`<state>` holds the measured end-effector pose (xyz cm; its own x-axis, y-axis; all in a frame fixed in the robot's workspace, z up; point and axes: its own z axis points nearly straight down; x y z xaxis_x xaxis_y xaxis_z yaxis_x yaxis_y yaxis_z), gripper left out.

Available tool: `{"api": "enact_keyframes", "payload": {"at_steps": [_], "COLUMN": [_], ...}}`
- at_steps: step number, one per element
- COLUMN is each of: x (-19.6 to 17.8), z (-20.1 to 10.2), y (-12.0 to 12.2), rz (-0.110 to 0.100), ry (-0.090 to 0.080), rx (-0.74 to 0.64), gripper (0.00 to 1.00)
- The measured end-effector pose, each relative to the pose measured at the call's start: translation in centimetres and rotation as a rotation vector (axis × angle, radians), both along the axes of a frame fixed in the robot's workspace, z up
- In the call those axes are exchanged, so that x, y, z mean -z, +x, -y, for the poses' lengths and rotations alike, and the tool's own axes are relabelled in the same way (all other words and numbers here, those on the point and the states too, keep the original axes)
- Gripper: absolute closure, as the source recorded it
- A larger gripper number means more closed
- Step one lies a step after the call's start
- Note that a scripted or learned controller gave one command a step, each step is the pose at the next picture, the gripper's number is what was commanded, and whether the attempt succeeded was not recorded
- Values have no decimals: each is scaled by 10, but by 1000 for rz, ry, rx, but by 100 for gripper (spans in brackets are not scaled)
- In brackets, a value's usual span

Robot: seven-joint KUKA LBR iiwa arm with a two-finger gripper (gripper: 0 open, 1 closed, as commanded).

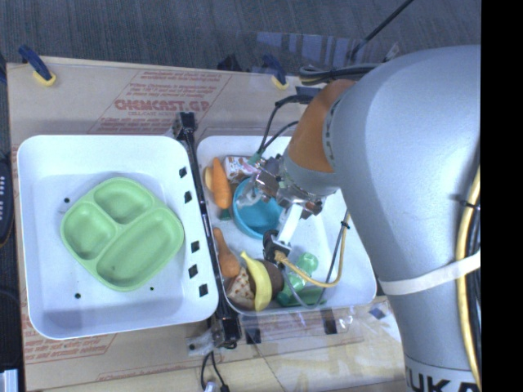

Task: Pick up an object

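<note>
Brown board is laid over the counter (122,96), on which two white bins are set side by side; in the right bin (359,288) a blue bowl (249,211) is judged the likeliest object, lying just below the claw (265,184) on its near side; whether the claw is open or closed cannot be told, and nothing is seen held; a carrot (219,184) is laid just left of the bowl, long axis far-to-near; a banana (260,282) is found nearer; a green plate (122,231) is kept in the left bin (49,300).

Bulky smooth grey arm (417,162), orange band (309,141) above the wrist, pale KUKA lettering (441,380) on the casing
</note>
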<state>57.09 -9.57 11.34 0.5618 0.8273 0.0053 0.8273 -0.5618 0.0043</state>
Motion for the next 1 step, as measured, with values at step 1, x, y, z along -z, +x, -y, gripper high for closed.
{"api": "enact_keyframes", "payload": {"at_steps": [1], "x": [21], "z": [7], "y": [18], "rz": [-14], "ry": [3], "rx": [414], "gripper": [0]}}
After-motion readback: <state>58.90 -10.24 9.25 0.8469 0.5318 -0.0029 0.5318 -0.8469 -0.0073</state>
